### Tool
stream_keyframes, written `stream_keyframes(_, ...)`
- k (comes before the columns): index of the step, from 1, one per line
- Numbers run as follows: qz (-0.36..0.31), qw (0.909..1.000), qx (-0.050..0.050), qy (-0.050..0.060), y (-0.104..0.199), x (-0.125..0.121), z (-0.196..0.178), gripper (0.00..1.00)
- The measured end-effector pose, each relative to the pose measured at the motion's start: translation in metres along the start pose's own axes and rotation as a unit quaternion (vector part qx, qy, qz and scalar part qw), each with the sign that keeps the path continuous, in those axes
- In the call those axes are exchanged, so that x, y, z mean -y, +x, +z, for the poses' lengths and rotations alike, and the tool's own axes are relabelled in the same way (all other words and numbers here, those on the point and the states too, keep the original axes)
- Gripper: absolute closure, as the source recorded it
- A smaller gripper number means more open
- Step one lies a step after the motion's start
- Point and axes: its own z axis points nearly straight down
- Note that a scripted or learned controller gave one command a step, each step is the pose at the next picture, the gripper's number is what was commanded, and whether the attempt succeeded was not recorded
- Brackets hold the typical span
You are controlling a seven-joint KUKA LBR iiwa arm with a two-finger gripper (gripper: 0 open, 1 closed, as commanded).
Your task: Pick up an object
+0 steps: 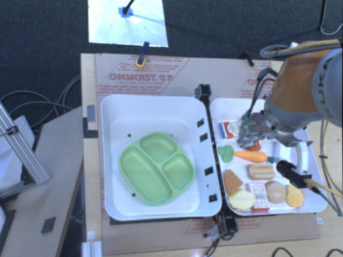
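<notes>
The right bin [234, 111] holds several toy foods. An orange carrot [251, 156] lies in its middle, with a green leafy piece [226, 153] at its left end. A bread roll [261, 171], a brown cracker [232, 181], a yellow piece [242, 199], a pale round piece [275, 191] and a cookie [294, 196] lie toward the front. A red-and-white packet [229, 129] sits at the back left. My gripper [247, 139] hangs low just above the carrot, beside a small red piece [256, 145] that it partly hides.
The left bin [150, 111] carries a green divided plate [156, 167]. A black divider strip [209, 143] runs between the two bins. My arm covers the right bin's back right corner.
</notes>
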Motion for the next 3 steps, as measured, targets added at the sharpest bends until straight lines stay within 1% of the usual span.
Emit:
stream_keyframes(1, -0.001, 1.0, 0.0, -0.001, 0.06, 0.002, -0.013, 1.0)
stream_keyframes(2, 0.002, 1.0, 0.001, 0.0, 0.06, -0.002, -0.003, 1.0)
stream_keyframes(3, 0.004, 1.0, 0.001, 0.0, 0.063, 0.015, -0.001, 1.0)
